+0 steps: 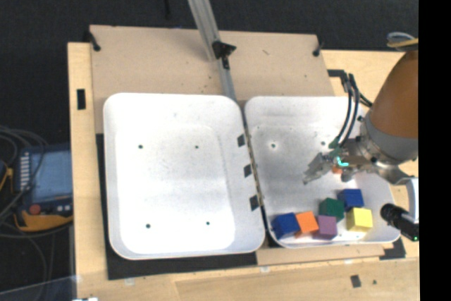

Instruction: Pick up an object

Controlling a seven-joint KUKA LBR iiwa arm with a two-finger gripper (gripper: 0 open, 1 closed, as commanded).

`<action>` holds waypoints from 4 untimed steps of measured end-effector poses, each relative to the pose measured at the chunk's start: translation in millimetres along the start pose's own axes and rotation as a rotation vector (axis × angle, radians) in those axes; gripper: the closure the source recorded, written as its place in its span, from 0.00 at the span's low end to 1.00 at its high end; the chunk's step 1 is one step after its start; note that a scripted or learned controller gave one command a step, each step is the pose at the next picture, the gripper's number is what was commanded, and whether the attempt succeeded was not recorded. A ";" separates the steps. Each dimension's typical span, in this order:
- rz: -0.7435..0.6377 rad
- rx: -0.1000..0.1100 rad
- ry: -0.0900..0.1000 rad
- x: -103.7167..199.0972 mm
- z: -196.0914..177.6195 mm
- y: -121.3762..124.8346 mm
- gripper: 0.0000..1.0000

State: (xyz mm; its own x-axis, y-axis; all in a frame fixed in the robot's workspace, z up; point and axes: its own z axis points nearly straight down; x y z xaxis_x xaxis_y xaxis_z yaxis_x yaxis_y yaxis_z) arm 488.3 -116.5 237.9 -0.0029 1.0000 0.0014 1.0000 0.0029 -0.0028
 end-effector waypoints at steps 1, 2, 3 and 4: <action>0.005 -0.005 -0.001 -0.5 -1.9 0.8 0.00; 0.005 0.002 -0.002 -3.9 54.7 8.4 0.00; 0.006 0.003 -0.002 -2.4 114.5 14.8 0.00; 0.006 -0.005 -0.004 -4.5 140.6 15.7 0.00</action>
State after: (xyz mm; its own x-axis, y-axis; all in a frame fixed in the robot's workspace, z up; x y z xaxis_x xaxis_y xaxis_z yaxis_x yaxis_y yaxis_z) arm 503.6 -120.8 97.2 0.0029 1.0000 -0.0026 1.0000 -0.0029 0.0017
